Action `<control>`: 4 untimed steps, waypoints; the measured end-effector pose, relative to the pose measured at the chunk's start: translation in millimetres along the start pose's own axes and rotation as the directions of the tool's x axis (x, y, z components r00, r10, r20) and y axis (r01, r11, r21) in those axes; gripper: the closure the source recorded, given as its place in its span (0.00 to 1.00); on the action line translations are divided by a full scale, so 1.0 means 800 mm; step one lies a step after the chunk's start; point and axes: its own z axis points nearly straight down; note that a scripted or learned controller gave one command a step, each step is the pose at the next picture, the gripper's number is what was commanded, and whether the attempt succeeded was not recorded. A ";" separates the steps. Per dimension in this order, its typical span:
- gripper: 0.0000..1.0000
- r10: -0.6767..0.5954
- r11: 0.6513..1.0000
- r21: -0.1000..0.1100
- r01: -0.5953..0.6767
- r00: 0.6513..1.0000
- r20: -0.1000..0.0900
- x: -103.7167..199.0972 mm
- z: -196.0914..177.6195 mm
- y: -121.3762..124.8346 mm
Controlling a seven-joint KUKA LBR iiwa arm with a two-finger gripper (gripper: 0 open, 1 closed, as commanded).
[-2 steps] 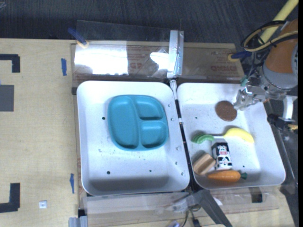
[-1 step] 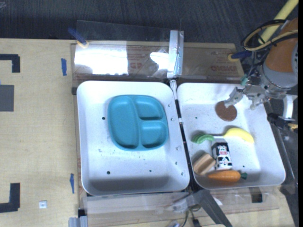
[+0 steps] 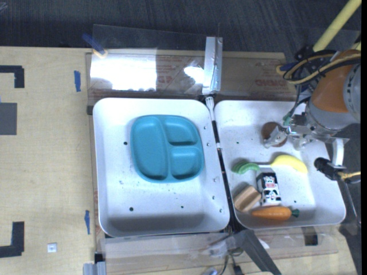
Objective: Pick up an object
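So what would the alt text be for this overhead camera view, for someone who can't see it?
A robot arm's gripper hovers by a brown object in the right bin, above a banana, carrot and other toys; the left bin holds a blue divided tray.

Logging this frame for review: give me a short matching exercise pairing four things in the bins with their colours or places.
Things:
1. divided plate
2. carrot
3. banana
4. gripper

Descriptions:
A. yellow, middle of the right bin
B. blue, in the left bin
C. over the right bin's upper part, by a brown object
D. orange, at the right bin's near edge

Pairs: 1-B, 2-D, 3-A, 4-C
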 end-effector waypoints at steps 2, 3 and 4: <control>0.00 -0.059 0.998 0.002 0.059 0.998 -0.001 0.137 -0.123 0.015; 0.00 -0.087 0.996 0.003 0.087 0.996 0.000 0.049 -0.004 -0.058; 0.00 0.093 0.996 -0.004 -0.093 0.996 -0.002 0.079 -0.003 -0.165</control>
